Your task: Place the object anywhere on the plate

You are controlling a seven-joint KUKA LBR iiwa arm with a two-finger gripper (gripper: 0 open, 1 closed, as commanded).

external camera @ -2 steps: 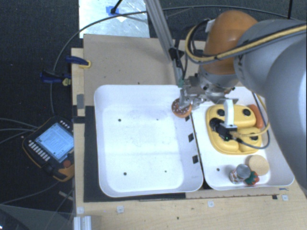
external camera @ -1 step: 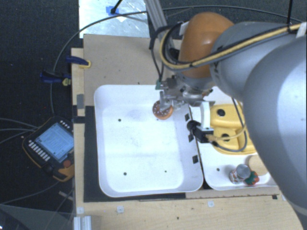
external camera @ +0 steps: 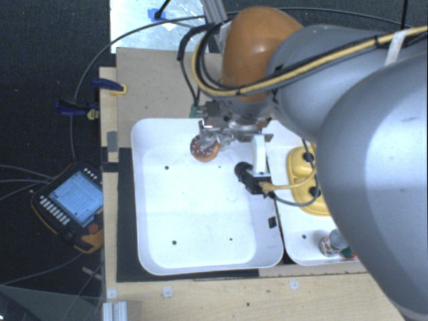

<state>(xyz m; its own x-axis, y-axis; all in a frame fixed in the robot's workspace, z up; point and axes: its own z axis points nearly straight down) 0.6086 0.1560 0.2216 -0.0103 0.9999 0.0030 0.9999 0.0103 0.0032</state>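
The small round brownish object [external camera: 204, 148] is seen in the left bin [external camera: 194, 246] near its far wall, directly beneath the jaws [external camera: 212, 131]; their opening cannot be told; the yellow plate [external camera: 302, 172] lies rightward in the right bin [external camera: 301, 253].

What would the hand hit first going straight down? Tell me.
Probably the small brown object under the hand, then the left bin's floor. Depth is unclear from this slanted view.
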